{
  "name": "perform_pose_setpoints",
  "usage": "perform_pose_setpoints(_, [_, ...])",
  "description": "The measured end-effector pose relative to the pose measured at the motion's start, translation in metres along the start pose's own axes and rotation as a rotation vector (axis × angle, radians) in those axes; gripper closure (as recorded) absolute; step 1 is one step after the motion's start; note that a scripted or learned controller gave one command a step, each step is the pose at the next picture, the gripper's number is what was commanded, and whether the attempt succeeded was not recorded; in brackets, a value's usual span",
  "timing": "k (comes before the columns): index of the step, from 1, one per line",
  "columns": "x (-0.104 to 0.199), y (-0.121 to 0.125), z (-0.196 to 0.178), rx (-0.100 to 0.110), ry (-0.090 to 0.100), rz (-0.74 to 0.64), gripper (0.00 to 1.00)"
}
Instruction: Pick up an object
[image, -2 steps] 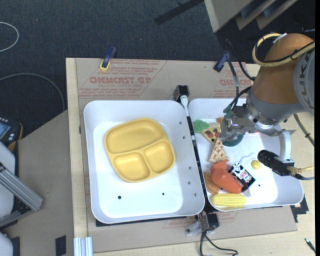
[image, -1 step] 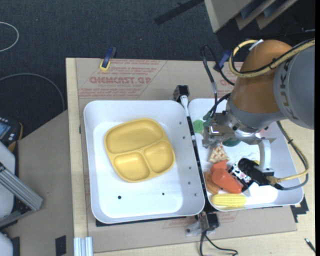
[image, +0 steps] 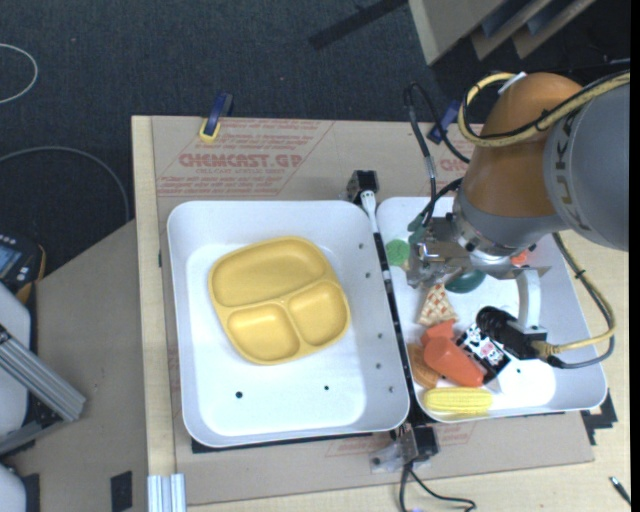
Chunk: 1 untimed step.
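A brown cardboard-covered bench (image: 250, 150) carries two bins. The left white bin (image: 190, 300) holds a yellow three-compartment plastic plate (image: 278, 298). In the right white bin (image: 575, 385) lie a patterned wedge (image: 435, 302), an orange-red block (image: 452, 360) and a yellow corn cob (image: 458, 402); the gripper (image: 440, 258) hangs above the wedge, its grip impossible to judge.

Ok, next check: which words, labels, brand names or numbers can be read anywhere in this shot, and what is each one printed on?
"CHEMCAST GP", red print on the brown sheet under the bins, largest line; the last letters are uncertain.
Smaller red lines above and below it on the same sheet: too small and blurred to read.
Faint red print on the sheet near the upper right bin corner: not readable.
Black and white object in the right bin: markings too small to read.
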<state>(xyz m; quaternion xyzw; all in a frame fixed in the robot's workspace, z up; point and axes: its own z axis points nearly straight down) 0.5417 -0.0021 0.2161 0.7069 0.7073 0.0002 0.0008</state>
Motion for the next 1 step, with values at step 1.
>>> perform_pose_setpoints(1, [0.0032, -0.0043, 0.0013, 0.003, 0.001, 0.0, 1.0])
